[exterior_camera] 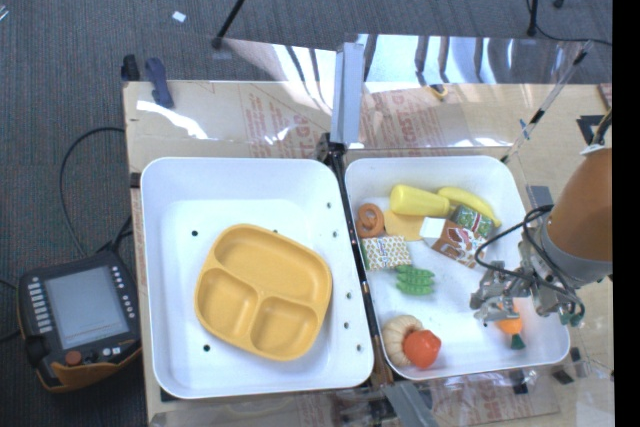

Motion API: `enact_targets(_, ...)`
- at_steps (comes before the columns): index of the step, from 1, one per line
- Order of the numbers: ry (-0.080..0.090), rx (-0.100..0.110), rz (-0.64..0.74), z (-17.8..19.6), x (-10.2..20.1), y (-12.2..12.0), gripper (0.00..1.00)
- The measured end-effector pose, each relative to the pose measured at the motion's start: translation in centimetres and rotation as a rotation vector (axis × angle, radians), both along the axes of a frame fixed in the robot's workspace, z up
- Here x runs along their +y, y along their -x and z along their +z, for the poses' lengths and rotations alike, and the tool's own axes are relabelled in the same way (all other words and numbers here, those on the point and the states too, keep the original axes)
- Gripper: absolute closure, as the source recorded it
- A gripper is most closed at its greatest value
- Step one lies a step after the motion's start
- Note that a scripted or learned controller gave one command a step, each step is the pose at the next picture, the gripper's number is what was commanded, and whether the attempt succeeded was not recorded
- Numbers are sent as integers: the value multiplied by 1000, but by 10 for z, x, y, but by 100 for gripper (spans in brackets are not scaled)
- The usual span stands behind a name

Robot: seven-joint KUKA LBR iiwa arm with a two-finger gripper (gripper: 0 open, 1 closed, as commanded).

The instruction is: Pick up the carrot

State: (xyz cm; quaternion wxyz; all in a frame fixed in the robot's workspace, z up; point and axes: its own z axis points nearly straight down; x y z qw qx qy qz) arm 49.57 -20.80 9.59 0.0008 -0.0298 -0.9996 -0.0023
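- The right white plastic bin (505, 177) is full of toy food, and the small orange carrot with a green top (511, 327) lies near its right front corner.
- The metal two-finger gripper (513, 300) on the grey arm with an orange band (585, 215) hangs right over the carrot, and its wires and metal parts hide some of it.
- The carrot looks like it is right at the fingertips, but I cannot tell if the fingers are wide, narrow, or pinching it.
- The part of the carrot that shows is a bright orange lump with a little dark green tip pointing to the front of the bin.
- A round red tomato (422, 347) sits well to the left of the carrot, touching a pale tan bun-shaped toy (398, 331).
- A green pea pod (415, 280) lies in the middle of the bin, beside a small patterned packet (385, 253).
- A brown ring like a doughnut (371, 218) is at the left wall.
- At the back lie a long yellow corn-like toy (419, 201) and a yellow banana (470, 204).
- A small carton with red and brown print (459, 240) lies between the banana and the gripper; its writing is too small to read.
- The left white plastic bin (170, 190) holds a yellow plastic plate with three sections (264, 291).
- A grey hand-held controller with a screen (78, 315) sits on the floor at the left.
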Motion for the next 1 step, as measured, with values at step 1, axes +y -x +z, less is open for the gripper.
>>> enact_targets(1, 3, -1, -54, 17, -1, 18, 100)
